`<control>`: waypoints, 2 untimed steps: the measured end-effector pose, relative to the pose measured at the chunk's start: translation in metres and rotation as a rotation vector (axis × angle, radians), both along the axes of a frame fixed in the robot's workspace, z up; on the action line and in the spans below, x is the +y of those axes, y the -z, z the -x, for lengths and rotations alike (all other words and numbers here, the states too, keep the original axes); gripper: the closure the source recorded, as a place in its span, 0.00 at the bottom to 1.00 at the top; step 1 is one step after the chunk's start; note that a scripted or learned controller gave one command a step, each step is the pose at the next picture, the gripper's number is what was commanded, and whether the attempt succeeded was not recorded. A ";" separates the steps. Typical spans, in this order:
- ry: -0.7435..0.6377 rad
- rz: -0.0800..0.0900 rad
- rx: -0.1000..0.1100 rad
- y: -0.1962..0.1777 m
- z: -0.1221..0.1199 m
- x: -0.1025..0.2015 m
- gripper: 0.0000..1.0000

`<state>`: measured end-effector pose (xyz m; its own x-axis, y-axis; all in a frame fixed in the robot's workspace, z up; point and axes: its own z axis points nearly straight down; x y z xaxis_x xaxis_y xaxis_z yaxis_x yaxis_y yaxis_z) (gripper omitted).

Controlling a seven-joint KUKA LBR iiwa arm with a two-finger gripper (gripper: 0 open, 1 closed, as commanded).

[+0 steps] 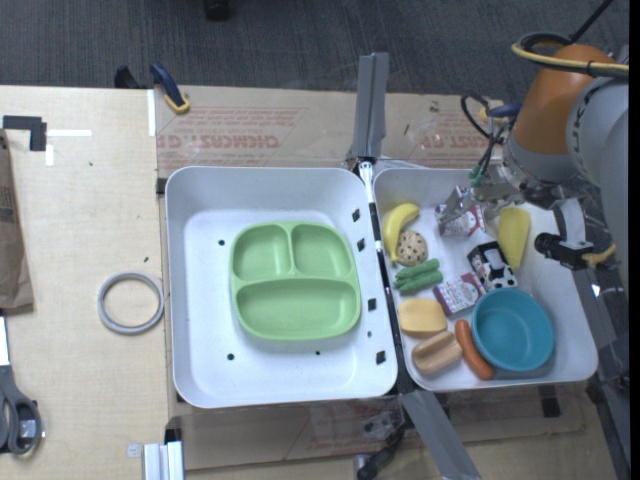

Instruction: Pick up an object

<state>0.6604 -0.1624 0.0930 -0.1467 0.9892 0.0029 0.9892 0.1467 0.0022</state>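
Both bins [190, 298] are white. The left one holds a pale green divided plate [295, 280]. The right bin carries a yellow banana [398, 222], a speckled tan cookie [411, 248], green bean pods [417, 275], a blue bowl [513, 330], an orange-red sausage [473, 350] and a pink-and-white carton [459, 294]. The arm [580, 118] is grey with an orange band.

A robotics lab: KUKA arm [575, 118] over bench bins [180, 268] of toy food.
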 end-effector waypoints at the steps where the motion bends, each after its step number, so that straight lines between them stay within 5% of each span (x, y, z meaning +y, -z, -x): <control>1: 0.001 0.004 -0.003 -0.010 0.000 -0.003 1.00; 2: 0.136 0.005 0.002 -0.154 0.033 0.031 1.00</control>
